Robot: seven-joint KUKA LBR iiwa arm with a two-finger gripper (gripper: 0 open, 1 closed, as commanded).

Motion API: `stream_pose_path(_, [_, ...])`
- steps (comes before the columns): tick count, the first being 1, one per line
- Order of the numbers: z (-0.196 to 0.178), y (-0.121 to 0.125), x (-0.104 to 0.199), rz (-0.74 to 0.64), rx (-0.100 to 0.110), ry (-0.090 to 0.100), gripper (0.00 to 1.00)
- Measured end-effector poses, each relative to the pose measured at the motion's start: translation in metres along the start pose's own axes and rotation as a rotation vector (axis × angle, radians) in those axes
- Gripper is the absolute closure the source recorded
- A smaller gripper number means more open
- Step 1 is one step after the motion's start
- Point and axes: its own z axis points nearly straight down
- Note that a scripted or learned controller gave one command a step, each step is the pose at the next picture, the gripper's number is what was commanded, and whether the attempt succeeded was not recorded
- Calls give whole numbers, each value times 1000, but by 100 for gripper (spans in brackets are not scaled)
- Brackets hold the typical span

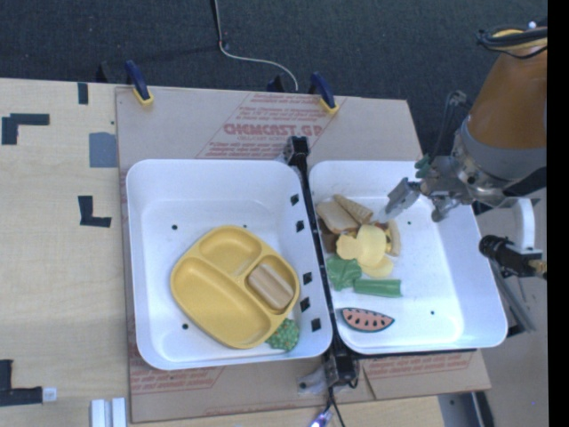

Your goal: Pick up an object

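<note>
Your arm [507,87] is cut off at the frame's right side, so you see just the orange band, the grey wrist and the gripper [418,201]. One finger [398,197] reaches out toward 8 o'clock; the second is blurred against the wrist hardware, so you cannot tell how wide the gripper stands. Nothing shows between its fingers. The toy food heap in the right bin [462,323] overlaps itself, so its lower pieces are partly hidden.

The surface [53,238] is pale wood with dark tape marks, and a cardboard sheet [258,127] clamped by two blue clips lies under both bins. Dark carpet [267,16] lies beyond, with a thin white cable [233,52] trailing across it.

In the left bin [147,181] you have a yellow divided tray [218,283] holding a tan slab [271,286], with a green broccoli piece [284,335] at the tray's 5 o'clock edge.

In the right bin, the bread-coloured pieces [342,213] sit near the divider, and the pale yellow piece [364,245] lies just beside them, at roughly 7 o'clock from the gripper and near the fingertip. A green vegetable [356,276] lies at 6 o'clock of the yellow piece, and a watermelon slice [366,319] lies further toward 6 o'clock, well apart from the gripper.
</note>
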Motion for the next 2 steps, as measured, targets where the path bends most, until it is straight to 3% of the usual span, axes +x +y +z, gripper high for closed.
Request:
stream_pose_path(1, [119, -31, -40, 6, 12, 2, 0])
stream_pose_path(2, [189, 28, -29, 0, -4, 0, 0])
